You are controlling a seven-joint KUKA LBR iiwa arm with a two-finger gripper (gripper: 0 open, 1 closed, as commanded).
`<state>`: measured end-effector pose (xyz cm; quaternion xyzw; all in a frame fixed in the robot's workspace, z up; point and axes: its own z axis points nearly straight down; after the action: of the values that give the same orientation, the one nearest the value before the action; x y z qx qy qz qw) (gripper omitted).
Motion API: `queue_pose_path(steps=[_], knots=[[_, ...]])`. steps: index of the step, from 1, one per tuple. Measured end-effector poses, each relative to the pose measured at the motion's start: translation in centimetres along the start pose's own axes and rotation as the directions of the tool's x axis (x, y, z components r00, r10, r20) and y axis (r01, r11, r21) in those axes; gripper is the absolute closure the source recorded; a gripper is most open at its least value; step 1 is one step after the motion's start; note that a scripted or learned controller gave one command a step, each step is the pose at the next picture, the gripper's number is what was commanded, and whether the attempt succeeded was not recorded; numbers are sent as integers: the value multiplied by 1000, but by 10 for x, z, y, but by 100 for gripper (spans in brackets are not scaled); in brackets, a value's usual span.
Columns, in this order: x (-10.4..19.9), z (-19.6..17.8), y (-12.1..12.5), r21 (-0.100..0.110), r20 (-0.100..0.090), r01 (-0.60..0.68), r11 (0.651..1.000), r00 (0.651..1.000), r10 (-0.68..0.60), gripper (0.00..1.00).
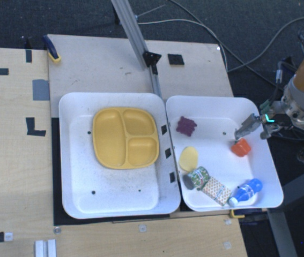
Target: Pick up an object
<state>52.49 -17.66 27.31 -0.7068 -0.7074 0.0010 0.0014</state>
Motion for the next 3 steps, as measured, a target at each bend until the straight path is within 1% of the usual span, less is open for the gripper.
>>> queue_pose_path(steps=[1,2,3], knots=[[0,-1,0,-2,1,0,1000,1000,0,0],[9,59,-2,4,-1,0,1000,1000,0,0],[2,107,-3,3,0,-1,1000,1000,1,0]])
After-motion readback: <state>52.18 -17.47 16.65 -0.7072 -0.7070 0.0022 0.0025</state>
